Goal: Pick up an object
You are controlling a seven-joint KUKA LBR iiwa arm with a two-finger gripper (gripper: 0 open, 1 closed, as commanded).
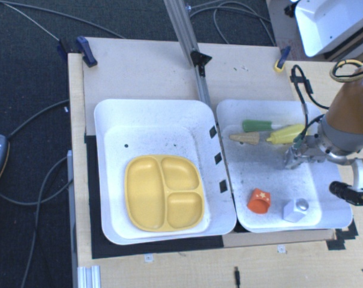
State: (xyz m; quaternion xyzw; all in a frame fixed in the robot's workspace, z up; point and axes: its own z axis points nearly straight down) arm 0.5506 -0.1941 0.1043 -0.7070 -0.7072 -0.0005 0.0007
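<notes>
Nearest the lens, at the right bin's [229, 161] 6 o'clock rim: an orange cup [259, 201] on its side and a grey block [296, 209] just beside it at 3 o'clock. Likeliest target, judging by the claw's [294, 159] place: the yellow corn [285, 134], lying across the bin at 12 o'clock, close to the claw, at its 11. Probably light, stiff plastic, rounded and a little slick; best pinched across the narrow middle, not along its length. Touching or nearly touching the corn at 9 o'clock: a tan stick [246, 138]; just above that, a green piece [257, 125]. Crowding there could spoil a clean grip.

Claw low over the bin floor at 3 o'clock, nothing seen between its tips; spread or pressed together, cannot tell.

Count in the right bin: one corn, one stick, one green piece, one cup, one block. In the left bin [109, 125]: one yellow tray [164, 192] with three wells, at 6 o'clock. Two bins, side by side on the bench [139, 65].
</notes>
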